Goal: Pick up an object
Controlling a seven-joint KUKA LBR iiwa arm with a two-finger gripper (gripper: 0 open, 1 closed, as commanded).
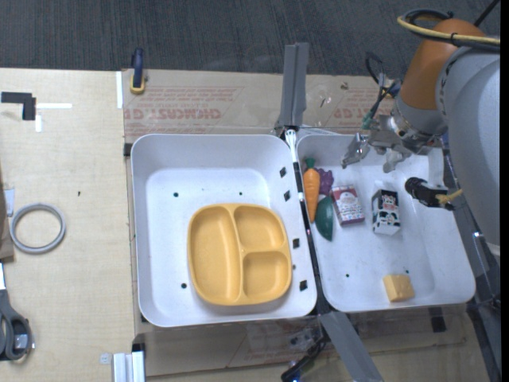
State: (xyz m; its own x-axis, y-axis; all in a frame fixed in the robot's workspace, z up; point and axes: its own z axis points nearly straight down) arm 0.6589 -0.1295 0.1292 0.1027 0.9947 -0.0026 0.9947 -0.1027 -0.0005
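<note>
The right bin [445, 277] holds an orange carrot [312, 186] against its left wall, with a small purple item [308, 165] above it and a dark green piece [325, 218] below it. A red-and-white packet [347, 205] and a black-and-white carton [386, 212] lie near the middle, and a yellow block [398, 287] sits near the front. My gripper [371, 157] hovers over the bin's back part, above and behind the carton. Its fingers are spread open with nothing between them.
A yellow divided plate [238, 253] lies in the left bin [159, 213]. On the bench to the left are a grey tape roll [36, 228] and scissors [12, 337]. A blue clamp [137, 70] sits on the cardboard behind the bins.
</note>
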